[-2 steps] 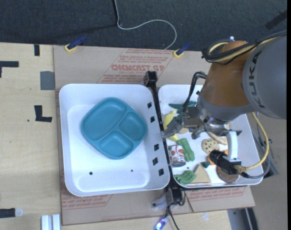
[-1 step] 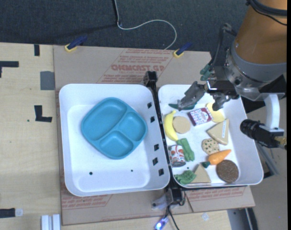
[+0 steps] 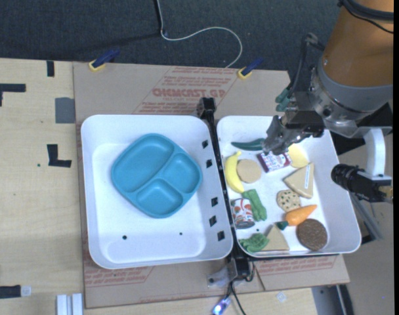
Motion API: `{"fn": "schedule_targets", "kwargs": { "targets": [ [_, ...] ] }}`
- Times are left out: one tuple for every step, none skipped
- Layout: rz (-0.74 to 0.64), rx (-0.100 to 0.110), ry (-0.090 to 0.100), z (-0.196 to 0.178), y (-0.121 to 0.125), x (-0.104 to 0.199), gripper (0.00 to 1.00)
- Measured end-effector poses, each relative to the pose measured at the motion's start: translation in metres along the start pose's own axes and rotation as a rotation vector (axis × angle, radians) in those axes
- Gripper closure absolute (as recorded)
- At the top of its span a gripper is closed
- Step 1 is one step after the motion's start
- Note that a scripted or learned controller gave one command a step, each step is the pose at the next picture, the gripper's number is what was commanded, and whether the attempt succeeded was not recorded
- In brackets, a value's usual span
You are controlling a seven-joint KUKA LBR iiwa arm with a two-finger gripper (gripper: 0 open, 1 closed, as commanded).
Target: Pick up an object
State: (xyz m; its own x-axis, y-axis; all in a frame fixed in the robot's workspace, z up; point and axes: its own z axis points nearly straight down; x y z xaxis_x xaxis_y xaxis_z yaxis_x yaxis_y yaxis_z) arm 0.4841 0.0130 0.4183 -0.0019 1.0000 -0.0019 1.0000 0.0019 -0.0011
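Both white bins (image 3: 94, 176) look like smooth, faintly glossy plastic, and the blue divided plate (image 3: 157, 174) in the bin far from the end effector (image 3: 276, 144) has the same smooth plastic sheen. Under them lies a matt brown cardboard sheet (image 3: 180, 90) with red print, on a pale wood-look table (image 3: 29, 195) with a dark, matt, cloth-like surface (image 3: 68, 12) beyond. The toy foods beneath the end effector seem plastic, the banana (image 3: 232, 172) and carrot (image 3: 299, 214) slightly shiny, the round brown cookie (image 3: 312, 233) duller and rougher.
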Motion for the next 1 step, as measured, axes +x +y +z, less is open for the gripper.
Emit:
{"fn": "schedule_targets", "kwargs": {
  "targets": [
    [-0.003, 0.003, 0.002, 0.0256, -0.0004, 0.0461, 1.00]
  ]
}}
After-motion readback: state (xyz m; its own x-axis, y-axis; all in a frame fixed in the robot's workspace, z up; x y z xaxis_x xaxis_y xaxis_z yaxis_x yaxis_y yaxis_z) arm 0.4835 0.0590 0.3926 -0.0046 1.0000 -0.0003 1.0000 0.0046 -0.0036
